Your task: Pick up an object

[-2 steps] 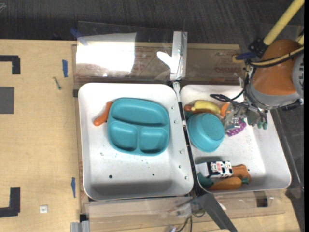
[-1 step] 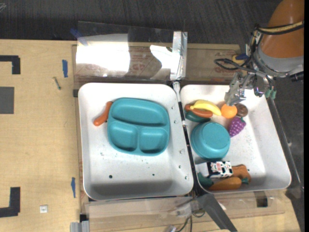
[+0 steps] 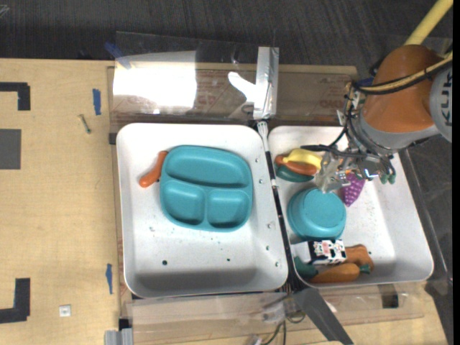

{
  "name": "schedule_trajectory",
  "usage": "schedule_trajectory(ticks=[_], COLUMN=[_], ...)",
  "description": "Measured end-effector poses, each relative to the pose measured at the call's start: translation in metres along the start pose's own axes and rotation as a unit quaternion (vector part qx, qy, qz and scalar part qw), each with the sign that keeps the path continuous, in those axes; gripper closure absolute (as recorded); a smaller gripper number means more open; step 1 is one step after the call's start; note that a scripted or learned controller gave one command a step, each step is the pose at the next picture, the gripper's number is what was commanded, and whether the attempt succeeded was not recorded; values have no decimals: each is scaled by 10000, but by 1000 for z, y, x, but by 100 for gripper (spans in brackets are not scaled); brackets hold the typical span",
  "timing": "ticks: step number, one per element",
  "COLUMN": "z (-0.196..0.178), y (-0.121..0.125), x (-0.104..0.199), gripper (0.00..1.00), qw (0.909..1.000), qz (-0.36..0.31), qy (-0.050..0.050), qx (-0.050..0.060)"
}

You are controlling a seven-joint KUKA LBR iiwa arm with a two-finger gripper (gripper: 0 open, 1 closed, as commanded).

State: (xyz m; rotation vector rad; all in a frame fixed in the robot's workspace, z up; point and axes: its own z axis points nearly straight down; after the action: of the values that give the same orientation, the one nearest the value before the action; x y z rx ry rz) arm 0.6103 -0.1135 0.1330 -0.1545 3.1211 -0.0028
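Note:
My gripper (image 3: 341, 172) hangs low over the right bin (image 3: 404, 230), at the bin's upper middle. It is just above the far rim of a teal bowl (image 3: 317, 214). A purple bunch of grapes (image 3: 353, 190) lies right beside it, partly under the wrist. To its left sits a yellow and orange toy (image 3: 297, 164). Near the front wall are a black-and-white spotted piece (image 3: 328, 249) and an orange carrot (image 3: 336, 271). The gripper's metal parts blur into the clutter.
The left bin (image 3: 136, 221) holds a teal divided plate (image 3: 207, 185) with an orange sausage-like toy (image 3: 150, 172) at its left edge. A clear plastic panel (image 3: 190, 85) stands behind the bins. Wooden bench top (image 3: 50, 192) lies to the left.

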Motion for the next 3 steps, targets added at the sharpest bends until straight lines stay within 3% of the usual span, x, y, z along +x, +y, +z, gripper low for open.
schedule_trajectory(ticks=[1, 2, 3], z=[-66, -133, -130], y=[13, 2, 2], x=[-34, -62, -61], gripper=[100, 100, 0], qw=[10000, 9977, 9977], qz=[24, -681, -680], qy=[9, 5, 27], qx=[-5, -4, -13])
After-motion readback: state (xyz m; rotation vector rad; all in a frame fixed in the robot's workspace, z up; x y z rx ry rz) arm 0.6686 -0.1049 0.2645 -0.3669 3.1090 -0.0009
